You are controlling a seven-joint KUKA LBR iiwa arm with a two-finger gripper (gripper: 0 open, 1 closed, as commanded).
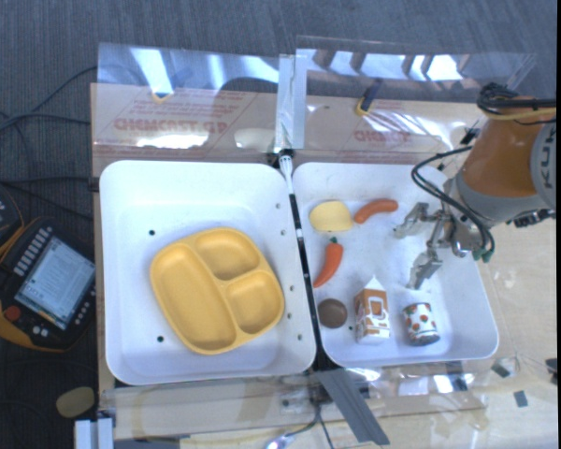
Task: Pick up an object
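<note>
Carrot [328, 263] points tip-down, slightly left; open tool [417, 248] hovers right.

End effector [419, 247] hangs open over right bin [477, 335], above a can [419, 324]; left bin [122, 251] contains yellow tray [217, 290].

Both shallow bins, the left bin [131, 190] and the right bin [467, 330], look like smooth white plastic with a soft sheen, and the yellow divided tray [217, 290] looks like matt moulded plastic. The toy carrot [328, 262], sausage [376, 210] and small can [419, 324] have a smooth plastic look, while the little carton [371, 313] looks like printed card. The gripper [428, 243] is bare greyish metal, the arm's orange band [510, 155] is glossy, and the floor [37, 54] is rough grey carpet.
</note>
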